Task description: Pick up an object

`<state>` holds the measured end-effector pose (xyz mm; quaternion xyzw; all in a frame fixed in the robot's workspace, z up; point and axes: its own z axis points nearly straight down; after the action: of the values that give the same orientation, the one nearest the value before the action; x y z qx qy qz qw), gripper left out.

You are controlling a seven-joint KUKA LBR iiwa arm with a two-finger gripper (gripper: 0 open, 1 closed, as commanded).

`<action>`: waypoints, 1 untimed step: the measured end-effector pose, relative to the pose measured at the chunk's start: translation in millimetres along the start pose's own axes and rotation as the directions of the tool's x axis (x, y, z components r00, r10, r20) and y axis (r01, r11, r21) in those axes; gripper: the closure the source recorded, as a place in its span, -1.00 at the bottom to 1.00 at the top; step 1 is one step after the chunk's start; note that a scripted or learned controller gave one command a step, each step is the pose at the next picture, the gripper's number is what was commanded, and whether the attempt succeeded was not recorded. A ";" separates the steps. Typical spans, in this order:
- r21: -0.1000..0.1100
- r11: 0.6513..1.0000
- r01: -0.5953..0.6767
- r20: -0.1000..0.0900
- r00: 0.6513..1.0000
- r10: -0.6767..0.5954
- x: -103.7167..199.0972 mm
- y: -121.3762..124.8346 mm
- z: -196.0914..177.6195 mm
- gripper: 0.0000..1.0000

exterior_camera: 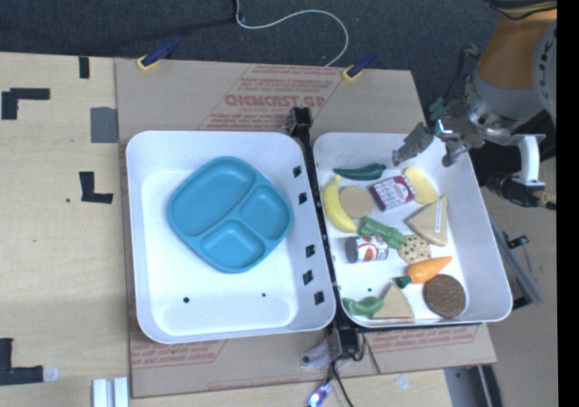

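Observation:
The right bin (484, 242) holds several toy foods: a yellow banana (335, 206), a green pepper (359, 171), a small red and white packet (391, 191), a red can (368, 250), a carrot (425, 269), a brown cookie (445, 295), and wedge-shaped sandwich pieces (432, 220). My gripper (429, 145) hangs over the bin's upper right corner, its two fingers (409, 146) spread apart with nothing between them. It stands just above and to the right of the packet and a yellow lemon-like piece (421, 184).
The left bin (149, 242) holds a blue sectioned plate (231, 212). Both bins rest on a cardboard sheet (262, 93) held by clamps. A white cable (289, 21) loops across the dark floor behind. The arm's orange band (516, 43) is at the upper right.

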<state>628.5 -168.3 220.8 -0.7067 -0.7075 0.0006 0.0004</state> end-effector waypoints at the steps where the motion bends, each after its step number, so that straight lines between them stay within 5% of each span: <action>1: -0.001 1.000 0.002 0.000 1.000 -0.002 0.9 0.5 -10.1 1.00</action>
<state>629.0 -167.3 230.9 -0.7060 -0.7083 0.0003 0.0003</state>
